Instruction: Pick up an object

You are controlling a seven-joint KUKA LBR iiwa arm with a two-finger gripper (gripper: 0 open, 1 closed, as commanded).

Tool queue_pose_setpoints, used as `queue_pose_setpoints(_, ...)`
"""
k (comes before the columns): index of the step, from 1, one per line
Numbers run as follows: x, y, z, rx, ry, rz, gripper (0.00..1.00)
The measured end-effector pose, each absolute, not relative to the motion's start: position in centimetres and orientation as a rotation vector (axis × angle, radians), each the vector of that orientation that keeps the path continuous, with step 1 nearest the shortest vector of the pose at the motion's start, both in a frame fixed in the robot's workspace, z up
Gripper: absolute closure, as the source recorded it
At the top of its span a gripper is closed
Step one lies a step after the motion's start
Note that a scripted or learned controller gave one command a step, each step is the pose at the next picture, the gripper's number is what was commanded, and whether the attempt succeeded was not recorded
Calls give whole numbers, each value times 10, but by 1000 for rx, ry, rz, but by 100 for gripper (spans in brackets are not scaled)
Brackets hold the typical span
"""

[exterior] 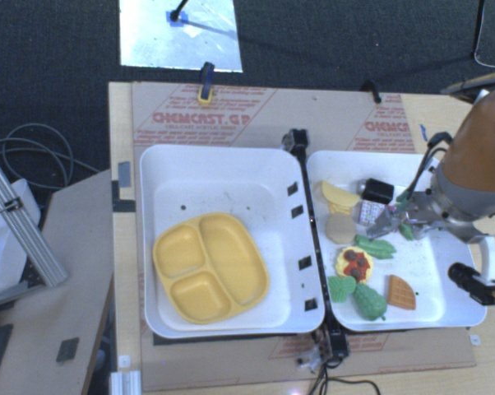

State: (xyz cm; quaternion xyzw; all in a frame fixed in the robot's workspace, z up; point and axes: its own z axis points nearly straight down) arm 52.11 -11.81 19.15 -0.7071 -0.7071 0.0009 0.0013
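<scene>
Nearest: green toy vegetable [368, 301], right bin [432, 307] front. Gripper [385, 225] low over bin's middle, finger state indiscernible. Likely target, green leafy piece [374, 246], just below-left of gripper, long axis left-right.

On the worktop [122, 245] two bins stand side by side. The left bin [231, 164] holds a divided tray [210, 266], toward 7 o'clock. In the right bin [432, 299] small toy foods lie together: a wedge [339, 195] at 11 o'clock, a round pizza piece [354, 263] in the middle, a waffle piece [401, 293] at 5 o'clock.
</scene>
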Motion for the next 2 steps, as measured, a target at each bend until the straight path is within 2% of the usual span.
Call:
queue_pose_setpoints(1, 517, -131, 82, -2231, -2221, -8, 0)
queue_pose_setpoints(2, 489, -85, 88, -2228, -2231, -9, 0)
